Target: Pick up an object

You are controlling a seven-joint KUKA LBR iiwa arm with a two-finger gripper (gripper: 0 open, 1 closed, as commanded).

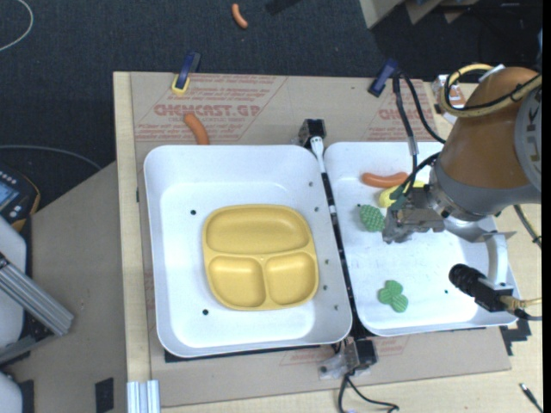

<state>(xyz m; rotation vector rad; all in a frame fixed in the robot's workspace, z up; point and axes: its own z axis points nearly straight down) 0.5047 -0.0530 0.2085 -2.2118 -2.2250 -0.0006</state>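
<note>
My gripper (399, 231) hangs low over the right bin (430, 317), near its upper middle. Just to its left lies a green ridged piece (371, 218), close to the gripper or touching it. An orange sausage-shaped piece (383, 179) lies above that, near the bin's far wall. A small yellow piece (390, 197) peeks out beside the gripper body, partly hidden. Toward the near side of the same bin sits a green broccoli-like piece (393, 296), apart from the gripper.
The left bin (172, 231) holds a yellow three-compartment plate (258, 256). Another orange piece (196, 128) lies on the cardboard behind the bins, and one more (239, 15) on the dark floor. Clamps (183, 74) grip the far board edge.
</note>
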